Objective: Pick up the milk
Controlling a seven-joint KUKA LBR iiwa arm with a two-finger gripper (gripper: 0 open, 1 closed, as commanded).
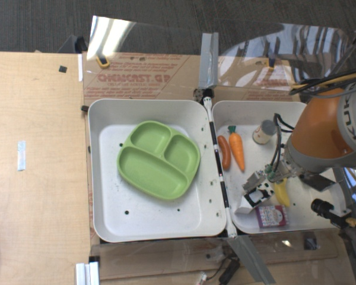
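Bins sit side by side on a wooden bench (35, 129). The left bin (101, 159) holds a green divided plate (159, 159) lying tilted across its floor. In the right bin (249, 221), the grey arm with its orange band (320, 129) reaches in from the right, its gripper (260, 186) low over the bin's near half. Directly beneath it lies a small white carton with black patches, apparently the milk (264, 195), touching a yellow item (280, 193) to its right and just above a purple packet (271, 216). Whether the tool is spread or closed cannot be told. An orange carrot (237, 150) and a red-orange sausage-like piece (225, 152) lie by the left wall, a small beige cup (262, 132) farther back.
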